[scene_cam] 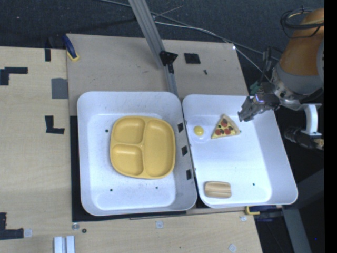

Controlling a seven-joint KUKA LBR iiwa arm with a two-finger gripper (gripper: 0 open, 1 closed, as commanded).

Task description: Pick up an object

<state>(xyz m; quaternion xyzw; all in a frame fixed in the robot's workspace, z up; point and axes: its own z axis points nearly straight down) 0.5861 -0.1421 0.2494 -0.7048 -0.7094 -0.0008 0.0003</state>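
Pizza slice (226, 127) lies just left of my tool (246, 113) in the right bin (263, 188), not grasped. Tool state: I cannot tell. Step: approach. Next: descend leftward onto it.

Illumination is even and moderately bright, apparently from overhead; the two white bins (131, 101) read near overexposed, with little surface detail on their floors. Shadows are soft and short: a faint one lies under the yellow divided plate (142, 146), and darker strips sit along the bin edges. Focus is slightly soft overall, the dark background above the surface (31, 141) is underexposed, and the hand (247, 112) appears mildly blurred.
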